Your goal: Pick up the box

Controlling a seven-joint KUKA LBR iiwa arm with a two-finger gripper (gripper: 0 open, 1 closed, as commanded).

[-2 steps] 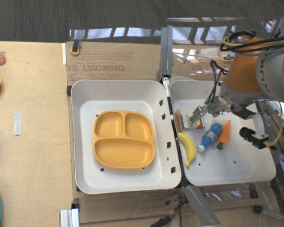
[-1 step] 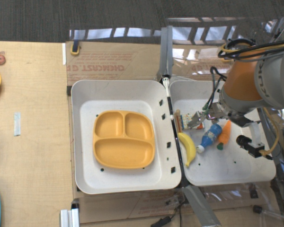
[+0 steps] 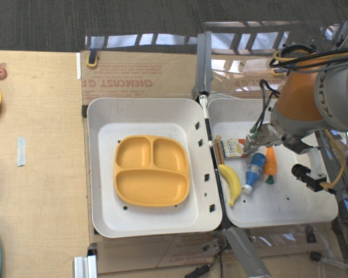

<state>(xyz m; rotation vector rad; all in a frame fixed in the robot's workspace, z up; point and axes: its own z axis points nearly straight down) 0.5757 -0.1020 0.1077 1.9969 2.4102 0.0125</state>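
Observation:
The box (image 3: 229, 149) is small and flat, with a reddish-brown edge and a printed top. It lies in the right bin (image 3: 290, 204) near the bin's left wall. My gripper (image 3: 256, 144) hangs low over the bin just right of the box, close to its right edge. The grey arm with its orange band (image 3: 298, 100) comes in from the right above it. Nothing can be seen held by the gripper.
A banana (image 3: 231, 182), a blue bottle (image 3: 254, 172) and an orange carrot (image 3: 271, 163) lie just below the box and the gripper. The left bin (image 3: 104, 213) holds a yellow divided plate (image 3: 152, 171). The right bin's lower right floor is bare.

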